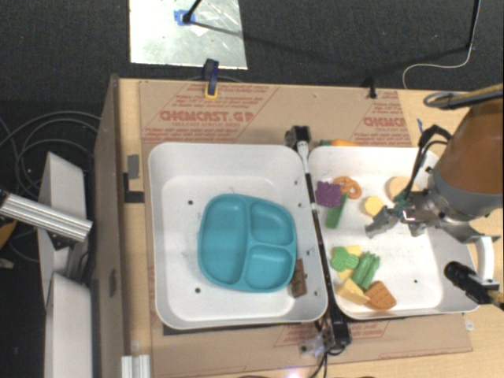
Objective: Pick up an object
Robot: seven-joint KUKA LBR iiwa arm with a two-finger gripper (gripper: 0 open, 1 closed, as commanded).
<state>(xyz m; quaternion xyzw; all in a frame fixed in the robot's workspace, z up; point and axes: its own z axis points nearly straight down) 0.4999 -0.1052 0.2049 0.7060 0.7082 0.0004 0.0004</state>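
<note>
Bins sit side by side on a brown cardboard-covered bench [236,109]: the left bin [169,172] holds a teal divided plate [246,242] with three compartments, lying near its middle, and a small brown piece [299,278] rests at the bin's right wall near the front. The right bin [425,298] holds a scatter of small toy foods: a purple piece [328,192] with an orange ring-shaped piece [347,185] just beside it, a green stick [334,213] below them, a yellow chunk [373,206], a pale round piece [398,187], and toward the front a cluster of a light green piece [342,259], a dark green piece [365,269], a yellow wedge [352,291] and an orange waffle-textured piece [381,296]. The gripper [376,225] reaches in from the right over this bin, its dark fingers spread apart with nothing between them, near the yellow chunk. Beyond the bench, a silvery sheet [187,22] lies on dark carpet [63,38], with black cables [39,132] looping at the left
</note>
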